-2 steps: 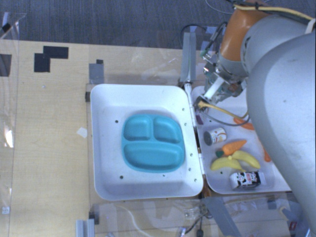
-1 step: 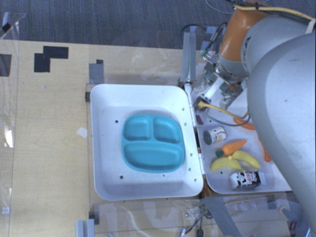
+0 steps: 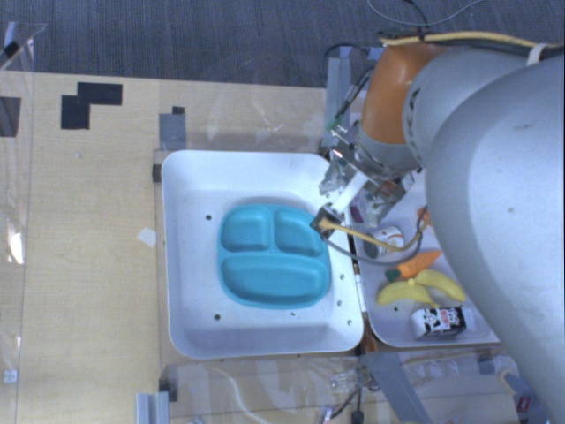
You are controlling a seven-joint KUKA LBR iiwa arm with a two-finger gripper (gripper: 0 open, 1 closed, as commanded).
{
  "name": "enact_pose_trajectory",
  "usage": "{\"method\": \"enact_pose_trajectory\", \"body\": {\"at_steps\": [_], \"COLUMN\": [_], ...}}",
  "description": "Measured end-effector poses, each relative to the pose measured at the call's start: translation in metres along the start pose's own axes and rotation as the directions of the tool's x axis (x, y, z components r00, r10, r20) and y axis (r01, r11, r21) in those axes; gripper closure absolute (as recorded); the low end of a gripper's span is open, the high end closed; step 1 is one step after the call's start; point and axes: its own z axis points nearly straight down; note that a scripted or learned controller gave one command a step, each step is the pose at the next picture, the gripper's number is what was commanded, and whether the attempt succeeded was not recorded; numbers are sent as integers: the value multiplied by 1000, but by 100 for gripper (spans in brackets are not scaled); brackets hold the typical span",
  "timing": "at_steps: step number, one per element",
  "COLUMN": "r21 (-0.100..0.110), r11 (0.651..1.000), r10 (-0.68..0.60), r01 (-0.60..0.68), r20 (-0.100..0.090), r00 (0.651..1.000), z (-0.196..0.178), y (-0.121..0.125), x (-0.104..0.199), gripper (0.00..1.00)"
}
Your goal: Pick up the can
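Hovering with the claw above the divide between the left bin and the right bin on the table. Cannot tell how wide the claw stands from up here. Down in the right bin, near its front edge, lying on its side and well apart from the claw: the can, white and black. Just beside it, a yellow banana, then an orange carrot. Sitting flat in the left bin, a blue divided plate.
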Motion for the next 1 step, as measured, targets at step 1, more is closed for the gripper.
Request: {"method": "enact_pose_trajectory", "body": {"at_steps": [1], "r21": [1], "r11": [988], "r10": [-153], "r01": [153], "r20": [1], "r00": [988], "z": [-3], "y": [-59], "x": [26], "gripper": [0]}}
